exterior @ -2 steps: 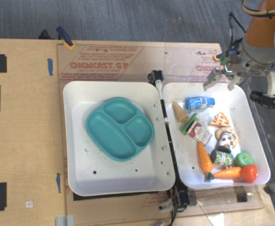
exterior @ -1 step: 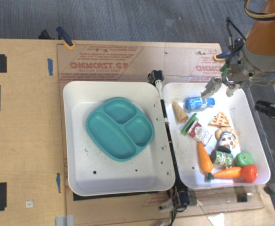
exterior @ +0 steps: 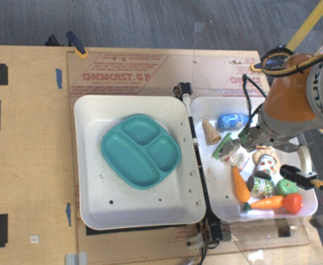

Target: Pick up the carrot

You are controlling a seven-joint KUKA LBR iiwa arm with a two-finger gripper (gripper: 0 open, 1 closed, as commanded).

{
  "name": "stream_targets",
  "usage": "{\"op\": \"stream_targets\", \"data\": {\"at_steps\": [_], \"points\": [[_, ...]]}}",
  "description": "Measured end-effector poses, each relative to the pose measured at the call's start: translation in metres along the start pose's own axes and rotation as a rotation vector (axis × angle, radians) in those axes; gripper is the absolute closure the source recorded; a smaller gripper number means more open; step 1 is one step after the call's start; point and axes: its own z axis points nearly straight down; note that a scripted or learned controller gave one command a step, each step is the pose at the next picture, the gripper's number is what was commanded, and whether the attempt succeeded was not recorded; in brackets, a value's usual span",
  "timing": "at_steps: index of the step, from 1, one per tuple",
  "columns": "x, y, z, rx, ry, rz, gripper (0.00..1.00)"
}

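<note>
The carrot (exterior: 240, 185) lies in the right bin (exterior: 219, 203), near its front, beside a second carrot (exterior: 265, 203) and a tomato (exterior: 292, 203). The tool (exterior: 244, 139) hangs above the clutter behind it; its grip state cannot be told. Best to descend squarely over the carrot's middle, clear of the neighbours.

Grey arm (exterior: 294, 101) reaching in, wrist lowered

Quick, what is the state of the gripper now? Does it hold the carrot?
Gripper: cannot be told; it hangs over the right bin, and the carrot lies apart from it in that bin.
</note>
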Motion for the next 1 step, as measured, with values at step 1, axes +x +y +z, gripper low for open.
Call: {"op": "stream_targets", "data": {"at_steps": [1], "points": [[0.0161,-0.063,0.0404,-0.015,-0.006,0.066,0.0]]}}
